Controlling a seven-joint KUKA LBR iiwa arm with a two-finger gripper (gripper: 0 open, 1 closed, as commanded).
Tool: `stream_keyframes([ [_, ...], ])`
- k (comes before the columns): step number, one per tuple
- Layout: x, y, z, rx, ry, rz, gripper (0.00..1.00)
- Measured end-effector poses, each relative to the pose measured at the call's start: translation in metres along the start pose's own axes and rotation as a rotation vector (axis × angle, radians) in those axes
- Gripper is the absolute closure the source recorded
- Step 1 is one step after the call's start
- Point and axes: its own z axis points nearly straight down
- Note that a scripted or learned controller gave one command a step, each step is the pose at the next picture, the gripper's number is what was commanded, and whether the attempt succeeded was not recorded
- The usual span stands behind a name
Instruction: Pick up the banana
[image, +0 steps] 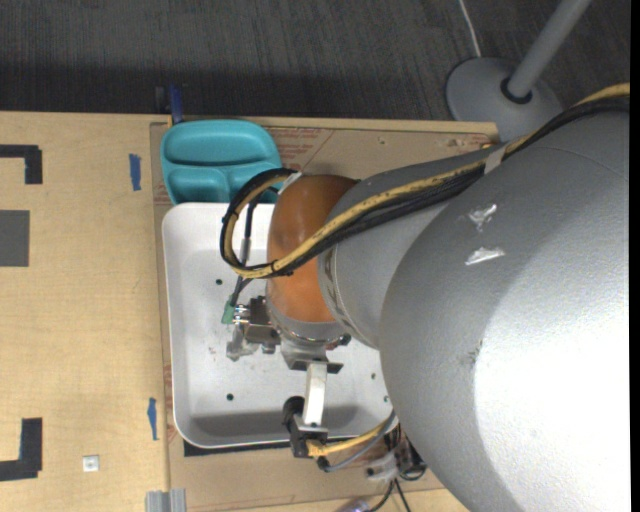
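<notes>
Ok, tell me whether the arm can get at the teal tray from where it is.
Probably yes. The arm hangs over the white bin, and the teal tray sits just past that bin's upper edge, its top uncovered; only the arm's own cable loops nearby.

A shallow white bin (190, 300) lies on a tan bench (80, 330). A teal compartmented tray (215, 160) sits touching the bin's far edge. Blue tape strips (135, 172) and black corner marks (25, 165) mark the bench surface. Dark carpet (250, 50) lies beyond the bench.
</notes>
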Motion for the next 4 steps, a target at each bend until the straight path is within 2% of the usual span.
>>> stream_keyframes([
  [1, 0.008, 0.000, 0.071, 0.000, 0.002, 0.211, 0.00],
  [2, 0.010, 0.001, 0.060, -0.003, 0.005, 0.209, 1.00],
  [3, 0.010, 0.000, 0.050, -0.003, 0.005, 0.208, 1.00],
  [4, -0.090, 0.013, -0.016, -0.001, -0.001, 0.135, 1.00],
])
